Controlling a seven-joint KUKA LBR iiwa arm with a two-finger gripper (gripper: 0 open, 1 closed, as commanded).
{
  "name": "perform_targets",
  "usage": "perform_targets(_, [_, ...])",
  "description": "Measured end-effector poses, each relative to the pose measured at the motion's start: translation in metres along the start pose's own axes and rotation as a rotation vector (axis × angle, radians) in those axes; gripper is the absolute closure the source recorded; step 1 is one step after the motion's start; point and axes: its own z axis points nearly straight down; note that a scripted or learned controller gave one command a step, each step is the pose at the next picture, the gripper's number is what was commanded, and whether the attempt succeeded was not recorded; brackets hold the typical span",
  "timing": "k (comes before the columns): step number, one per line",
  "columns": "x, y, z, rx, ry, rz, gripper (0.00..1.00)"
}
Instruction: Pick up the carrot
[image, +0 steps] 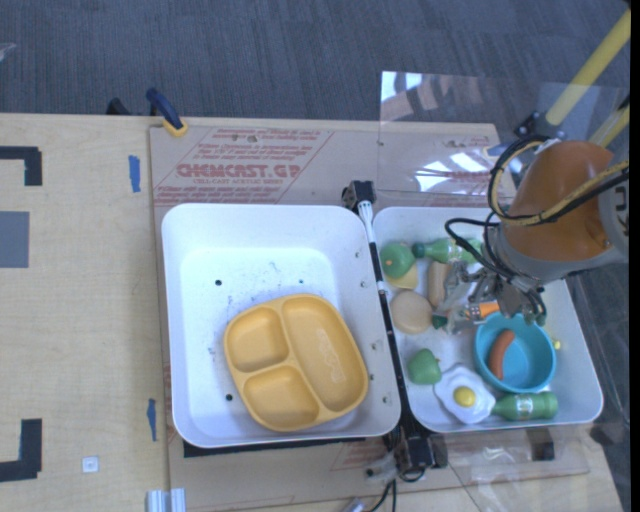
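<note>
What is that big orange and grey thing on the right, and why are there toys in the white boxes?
That is a robot arm, seen from a camera up above, looking down at a table. Its hand, called a gripper, is reaching down into the right white bin. I can't tell whether its fingers are open or shut.

The right bin holds pretend food: a blue bowl with something orange-red in it, perhaps the carrot it should pick up, a toy fried egg, a green bottle, a beige egg-shaped piece and some green pieces.

The left white bin holds a yellow plate split into three sections.
</note>
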Motion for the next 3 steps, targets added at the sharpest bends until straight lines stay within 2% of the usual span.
perform_targets(1, [0.002, -0.065, -0.011, -0.010, 0.033, -0.086, 1.00])
perform_targets(2, [0.008, -0.074, 0.016, -0.020, 0.019, -0.510, 1.00])
perform_targets(3, [0.052, -0.058, 0.014, -0.008, 0.018, -0.524, 1.00])
